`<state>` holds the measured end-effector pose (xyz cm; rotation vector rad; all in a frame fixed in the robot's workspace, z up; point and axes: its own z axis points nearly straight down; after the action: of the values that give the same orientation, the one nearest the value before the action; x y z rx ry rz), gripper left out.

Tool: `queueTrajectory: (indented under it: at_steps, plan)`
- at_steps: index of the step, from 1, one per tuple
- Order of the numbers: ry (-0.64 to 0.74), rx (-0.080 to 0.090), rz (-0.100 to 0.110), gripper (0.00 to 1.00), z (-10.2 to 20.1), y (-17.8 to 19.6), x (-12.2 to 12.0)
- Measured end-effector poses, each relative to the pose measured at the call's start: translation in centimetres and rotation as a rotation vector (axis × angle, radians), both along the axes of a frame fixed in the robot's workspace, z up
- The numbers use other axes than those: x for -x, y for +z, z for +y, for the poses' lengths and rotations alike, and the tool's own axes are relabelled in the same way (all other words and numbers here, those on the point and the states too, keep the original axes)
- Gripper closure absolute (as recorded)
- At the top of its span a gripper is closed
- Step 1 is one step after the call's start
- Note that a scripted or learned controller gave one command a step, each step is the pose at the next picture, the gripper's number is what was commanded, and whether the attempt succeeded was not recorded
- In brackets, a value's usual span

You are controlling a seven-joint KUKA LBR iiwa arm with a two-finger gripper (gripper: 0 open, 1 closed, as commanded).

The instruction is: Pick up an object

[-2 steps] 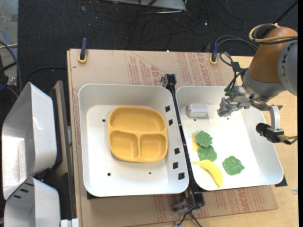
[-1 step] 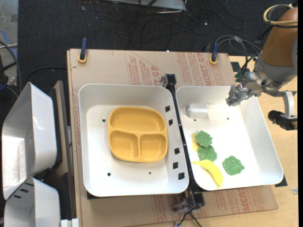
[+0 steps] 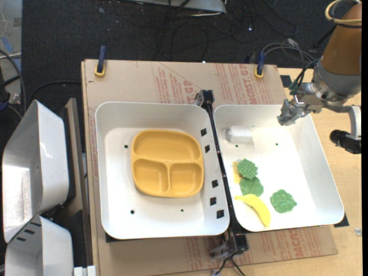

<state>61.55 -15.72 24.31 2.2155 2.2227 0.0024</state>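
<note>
The arm reached in from the right, its orange band above and to the right of the end effector (image 3: 287,117). The grey wrist sat just up and right of the end effector, which angled down and leftward, nothing visible between its tips.

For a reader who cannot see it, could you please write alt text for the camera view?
A grey robot arm's gripper hovers over the far corner of the right bin, which holds a white object, green toy vegetables and a yellow banana. The left bin holds a yellow divided plate.
</note>
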Motion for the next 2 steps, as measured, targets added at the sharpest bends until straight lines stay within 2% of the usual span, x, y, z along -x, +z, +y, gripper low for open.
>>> queueTrajectory:
  at_steps: [2]
  plan:
    - [0.005, -0.003, 0.005, 1.0, 11.3, 0.7, 1.1]
